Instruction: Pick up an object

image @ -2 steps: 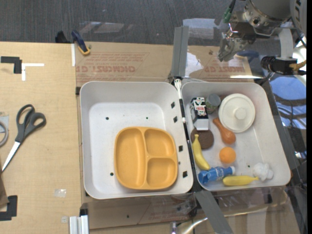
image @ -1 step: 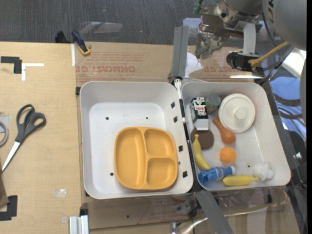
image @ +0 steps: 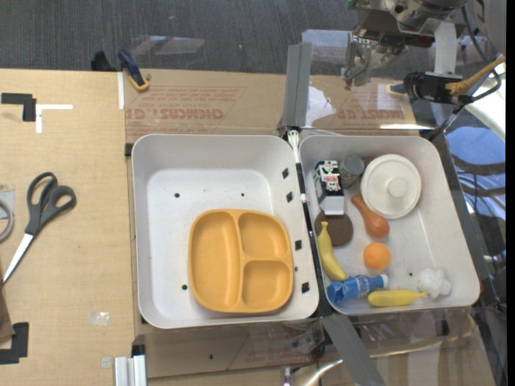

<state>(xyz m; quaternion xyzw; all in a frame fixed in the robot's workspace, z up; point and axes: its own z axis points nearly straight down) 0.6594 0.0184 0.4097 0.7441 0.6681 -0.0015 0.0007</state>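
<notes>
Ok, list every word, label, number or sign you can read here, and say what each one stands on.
Red print on the cardboard sheet behind the left bin: it faces away from the camera, too blurred to quote.
Red print on the cardboard behind the right bin: also facing away, unreadable.
Small black and white carton in the right bin: a printed pattern, too small to read.
Blue bottle: no legible label.

The wooden bench (image: 64,296) carried two shallow white bins side by side, the left bin (image: 153,240) and the right bin (image: 451,215) touching along their inner rims. A pair of black-handled scissors (image: 36,211) lay on the bare wood well left of them.
</notes>
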